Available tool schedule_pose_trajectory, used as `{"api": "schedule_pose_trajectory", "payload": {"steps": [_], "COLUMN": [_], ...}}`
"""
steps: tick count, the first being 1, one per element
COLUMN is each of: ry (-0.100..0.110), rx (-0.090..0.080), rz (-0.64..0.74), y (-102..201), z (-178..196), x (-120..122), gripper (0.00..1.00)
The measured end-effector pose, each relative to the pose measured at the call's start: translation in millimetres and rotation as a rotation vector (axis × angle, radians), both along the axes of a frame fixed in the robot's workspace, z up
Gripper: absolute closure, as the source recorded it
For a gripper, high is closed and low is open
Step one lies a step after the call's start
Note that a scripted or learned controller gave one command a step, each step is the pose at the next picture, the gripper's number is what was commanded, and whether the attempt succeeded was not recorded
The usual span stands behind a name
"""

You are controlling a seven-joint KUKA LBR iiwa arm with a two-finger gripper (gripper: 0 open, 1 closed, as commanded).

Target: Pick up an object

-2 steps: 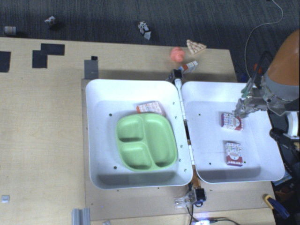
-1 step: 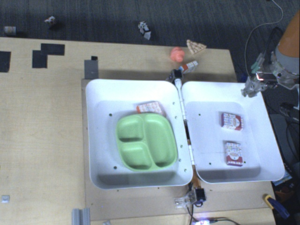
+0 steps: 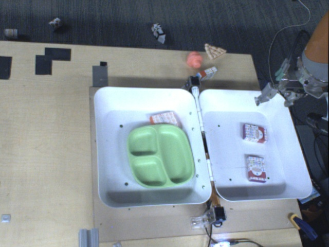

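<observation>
Two small red-and-white packets sit in the right bin, one above the other, both lying flat and well apart from the gripper. That gripper's hanging over the bin's top right corner; can't tell its state tbh. Green divided tray fills the left bin.

A single fixed camera looks down at a slant from above the desk, taking in both white bins side by side.
</observation>
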State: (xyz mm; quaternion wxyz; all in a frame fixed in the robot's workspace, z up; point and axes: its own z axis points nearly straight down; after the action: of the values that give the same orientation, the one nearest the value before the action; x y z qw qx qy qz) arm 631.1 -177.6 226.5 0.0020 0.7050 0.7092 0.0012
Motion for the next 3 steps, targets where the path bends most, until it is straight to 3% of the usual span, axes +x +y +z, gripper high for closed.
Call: {"api": "schedule_pose_trajectory", "payload": {"steps": [1, 2, 3], "ry": [-0.004, -0.009, -0.003], "rx": [-0.001, -0.001, -0.001], "rz": [-0.001, 0.003, 0.0], "y": [-27, -25, -28], "z": [-125, -113, -47], "x": [-22, -20, 32], "gripper": [0.0, 1.0, 1.0]}}
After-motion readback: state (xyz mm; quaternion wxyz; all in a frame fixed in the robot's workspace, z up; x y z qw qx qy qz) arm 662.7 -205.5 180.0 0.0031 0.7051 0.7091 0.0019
